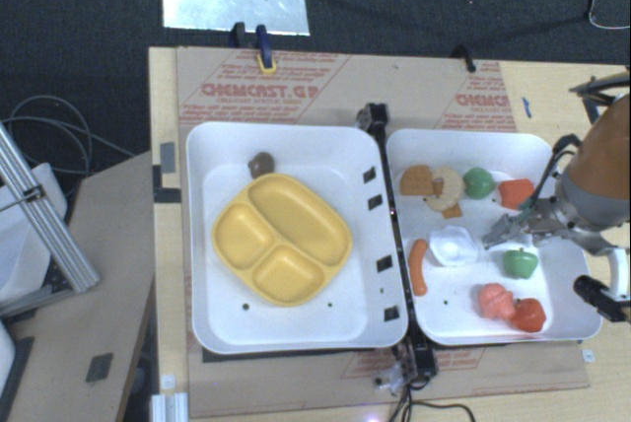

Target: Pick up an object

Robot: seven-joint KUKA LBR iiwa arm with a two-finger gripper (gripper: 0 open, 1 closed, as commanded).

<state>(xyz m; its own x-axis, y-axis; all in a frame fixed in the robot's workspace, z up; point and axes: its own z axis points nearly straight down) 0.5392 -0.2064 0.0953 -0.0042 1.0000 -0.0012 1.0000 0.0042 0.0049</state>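
Observation:
The right bin (564, 159) holds several small toy foods. Along its back lie a brown toast piece (418, 180), a beige round biscuit (447, 185), a green ball (478, 181) and an orange-red piece (515, 192). In the middle sits a white cup (452, 246), with an orange sausage (419, 267) to its left. Toward the front are a green fruit (520, 262), a pink lump (494, 300) and a red piece (530, 315). My gripper (503, 235) hangs low over the bin, between the white cup and the green fruit, just above the fruit.
The left bin (212, 312) holds a yellow divided plate (283, 238) and a small brown object (261, 164) near its back wall. A black hinge strip (385, 213) separates the bins. The arm's grey body (601, 178) covers the right bin's right edge.

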